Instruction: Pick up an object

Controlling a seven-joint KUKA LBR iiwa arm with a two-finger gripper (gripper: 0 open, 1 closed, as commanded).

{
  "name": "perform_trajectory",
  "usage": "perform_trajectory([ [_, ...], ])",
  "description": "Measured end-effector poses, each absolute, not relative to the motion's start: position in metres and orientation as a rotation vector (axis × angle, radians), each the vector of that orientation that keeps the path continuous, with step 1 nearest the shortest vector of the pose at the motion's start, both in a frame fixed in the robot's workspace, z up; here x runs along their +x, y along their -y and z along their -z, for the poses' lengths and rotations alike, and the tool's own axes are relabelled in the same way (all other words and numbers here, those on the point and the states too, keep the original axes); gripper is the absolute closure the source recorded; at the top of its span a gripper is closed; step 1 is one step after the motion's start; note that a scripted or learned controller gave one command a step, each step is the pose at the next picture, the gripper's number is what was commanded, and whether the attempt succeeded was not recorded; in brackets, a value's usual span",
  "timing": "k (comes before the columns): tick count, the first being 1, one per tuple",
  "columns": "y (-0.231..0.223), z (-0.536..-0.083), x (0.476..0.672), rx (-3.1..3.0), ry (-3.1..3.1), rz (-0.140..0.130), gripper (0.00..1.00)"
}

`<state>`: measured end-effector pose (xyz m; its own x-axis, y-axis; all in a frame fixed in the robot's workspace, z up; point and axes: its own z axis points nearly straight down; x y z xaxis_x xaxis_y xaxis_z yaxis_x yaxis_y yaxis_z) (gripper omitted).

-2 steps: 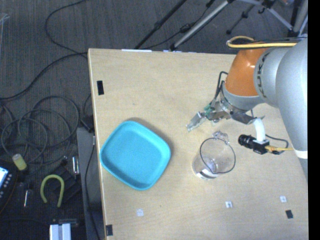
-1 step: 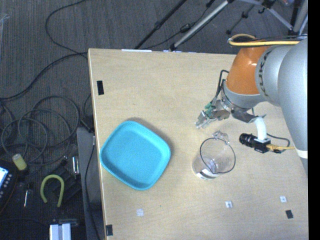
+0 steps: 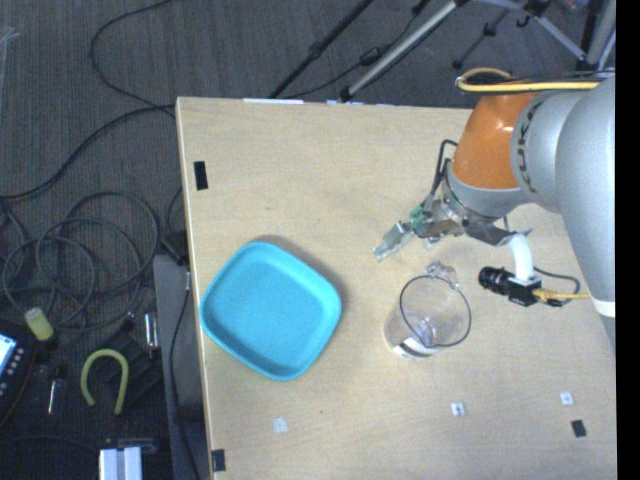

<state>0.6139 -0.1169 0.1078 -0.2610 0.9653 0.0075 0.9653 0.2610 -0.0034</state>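
Two things sit on the tan bench top point(image 3: 300, 168): a blue square plate point(image 3: 271, 310) to the left and a clear plastic cup point(image 3: 428, 318) lying near the middle. Arm point(image 3: 540, 153) comes in from the right, orange band bent down over the wrist, gripper point(image 3: 400, 236) pointing left and low, just above and left of the cup. Fingers look slightly parted with nothing between them, not touching the cup.

One fixed camera, high above, looking down at a slant.
It takes in most of the tan surface point(image 3: 300, 168) from mid range, dark floor along the left and top, the arm point(image 3: 560, 158) entering from the right.
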Motion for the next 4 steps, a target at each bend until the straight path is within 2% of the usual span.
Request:
perform_trajectory([
  [1, 0.122, -0.083, 0.610, -1.878, 2.517, -0.005, 0.00],
  [2, 0.121, -0.091, 0.610, -1.877, 2.516, -0.005, 1.00],
  [3, 0.121, -0.091, 0.610, -1.877, 2.516, -0.005, 0.00],
  [4, 0.120, -0.100, 0.610, -1.876, 2.515, -0.004, 1.00],
])
